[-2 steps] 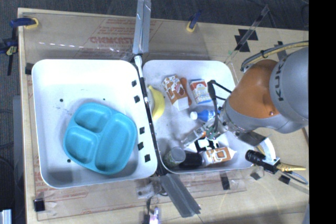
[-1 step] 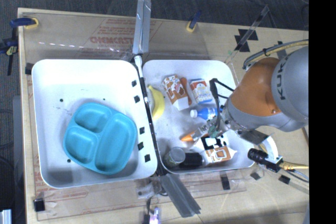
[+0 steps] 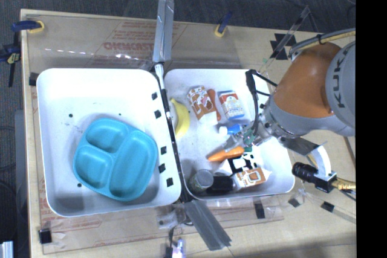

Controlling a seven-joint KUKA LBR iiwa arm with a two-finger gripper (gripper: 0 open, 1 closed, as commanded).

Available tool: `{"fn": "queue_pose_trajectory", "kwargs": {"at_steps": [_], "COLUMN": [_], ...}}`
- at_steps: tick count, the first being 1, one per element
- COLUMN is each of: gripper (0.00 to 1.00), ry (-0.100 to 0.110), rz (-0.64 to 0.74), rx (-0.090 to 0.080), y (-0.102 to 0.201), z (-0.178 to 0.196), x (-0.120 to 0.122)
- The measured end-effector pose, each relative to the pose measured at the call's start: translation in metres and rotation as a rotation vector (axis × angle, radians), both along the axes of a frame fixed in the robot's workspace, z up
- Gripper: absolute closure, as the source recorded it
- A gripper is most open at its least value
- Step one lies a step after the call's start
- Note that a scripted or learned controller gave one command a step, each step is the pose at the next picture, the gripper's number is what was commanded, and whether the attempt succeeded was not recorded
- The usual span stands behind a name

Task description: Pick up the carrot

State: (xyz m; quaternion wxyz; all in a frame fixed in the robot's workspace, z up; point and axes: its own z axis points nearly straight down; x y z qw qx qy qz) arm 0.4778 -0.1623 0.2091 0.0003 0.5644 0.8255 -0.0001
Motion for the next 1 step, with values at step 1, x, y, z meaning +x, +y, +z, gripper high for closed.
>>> {"fn": "queue_pose_trajectory", "kwargs": {"at_steps": [1], "gripper": [0.0], "ry": [0.0], "rz": [0.0], "rx": [0.0], "y": [-0.0001], "z": [-0.0001], "x": [-0.0001]}}
